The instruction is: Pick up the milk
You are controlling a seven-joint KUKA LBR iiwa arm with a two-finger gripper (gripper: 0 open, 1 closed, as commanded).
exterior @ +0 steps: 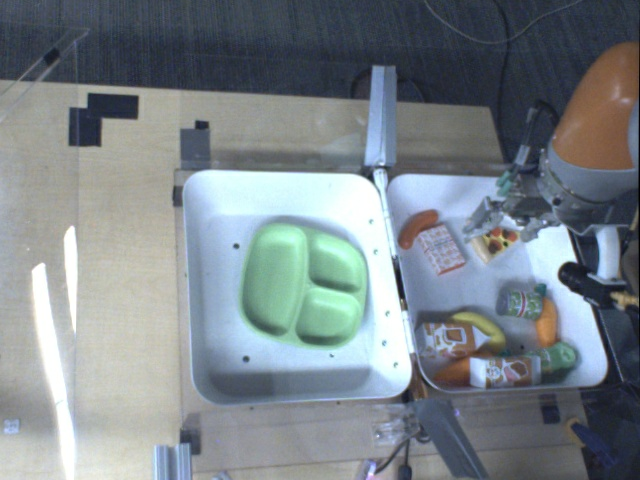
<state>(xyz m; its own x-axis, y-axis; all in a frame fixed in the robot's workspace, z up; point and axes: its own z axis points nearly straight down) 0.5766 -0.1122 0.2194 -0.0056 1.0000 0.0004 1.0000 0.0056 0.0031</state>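
the arm (600, 118) leans in from the right, wrist bent down over the right bin (590, 298). its claw (508, 218) hangs over a small pizza slice toy (497, 242); how wide it stands i cannot tell. the milk (445, 340) lies well below-left of the claw, beside a banana (478, 325).

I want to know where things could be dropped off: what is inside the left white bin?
Inside the left white bin lies a green plastic tray with three compartments, nothing visible in them. The bin floor beneath the tray is covered, so it cannot be seen.
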